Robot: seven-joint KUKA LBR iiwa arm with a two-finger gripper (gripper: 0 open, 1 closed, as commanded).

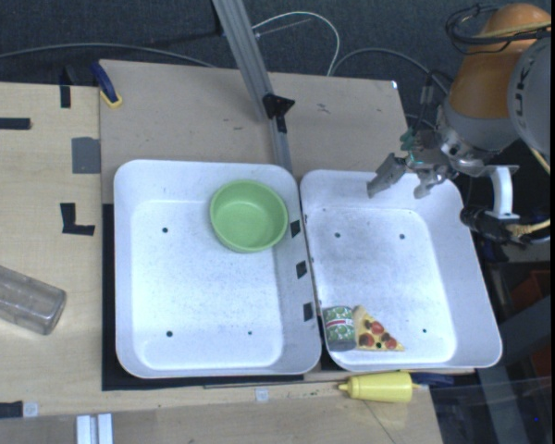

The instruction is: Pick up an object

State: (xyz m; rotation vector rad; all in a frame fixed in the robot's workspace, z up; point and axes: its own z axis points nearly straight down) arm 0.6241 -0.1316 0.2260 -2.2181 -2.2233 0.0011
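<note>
bench (166, 118) | two white bins (139, 248) | clear tumbler (18, 296) | yellow bottle (381, 388)

Plenty of open floor across the right bin (444, 276) beside the pizza slice (376, 333) and green packet (339, 327) crowding its near-left corner, with the green bowl (249, 215) blocking the left bin's (143, 276) far-right part.

Arm (499, 72): grey casing, orange band above the wrist, black cables looped over the top. Hand (407, 178): dark grey metal fingers, teal bit by the wrist.
</note>
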